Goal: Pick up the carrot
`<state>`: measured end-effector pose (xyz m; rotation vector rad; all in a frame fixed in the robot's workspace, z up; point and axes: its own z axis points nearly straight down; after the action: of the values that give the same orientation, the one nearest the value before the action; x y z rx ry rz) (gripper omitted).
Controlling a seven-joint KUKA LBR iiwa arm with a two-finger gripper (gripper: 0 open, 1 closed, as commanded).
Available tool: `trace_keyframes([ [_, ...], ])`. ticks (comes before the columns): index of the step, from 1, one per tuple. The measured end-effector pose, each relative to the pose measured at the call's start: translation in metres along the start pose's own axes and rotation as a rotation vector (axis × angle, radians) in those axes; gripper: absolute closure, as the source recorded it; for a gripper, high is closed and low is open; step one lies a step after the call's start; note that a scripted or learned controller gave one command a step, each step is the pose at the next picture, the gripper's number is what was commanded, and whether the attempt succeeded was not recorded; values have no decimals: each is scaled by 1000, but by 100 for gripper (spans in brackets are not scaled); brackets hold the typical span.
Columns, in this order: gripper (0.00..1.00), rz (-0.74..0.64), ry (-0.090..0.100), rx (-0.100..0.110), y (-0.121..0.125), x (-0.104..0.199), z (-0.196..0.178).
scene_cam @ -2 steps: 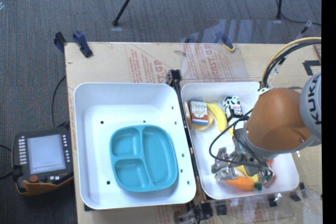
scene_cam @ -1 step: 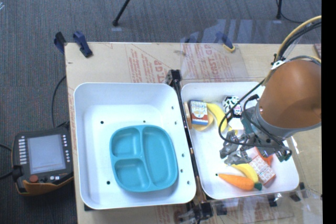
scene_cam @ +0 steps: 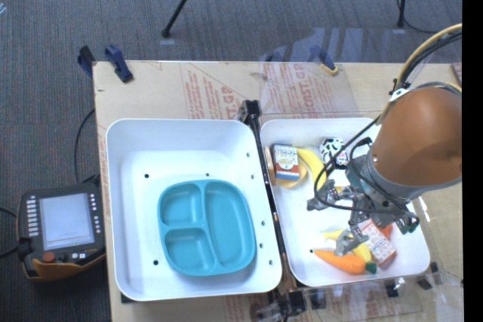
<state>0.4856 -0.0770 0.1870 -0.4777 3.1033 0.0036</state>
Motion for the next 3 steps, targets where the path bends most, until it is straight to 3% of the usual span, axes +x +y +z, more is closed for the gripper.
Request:
trace_keyframes([
  [1, 0, -102, 6, -4, -12, 5, 102],
  [2, 100, -104, 3, -5, -10, 3, 92],
  [3, 100, -305, -4, 2, 6, -3, -2],
])
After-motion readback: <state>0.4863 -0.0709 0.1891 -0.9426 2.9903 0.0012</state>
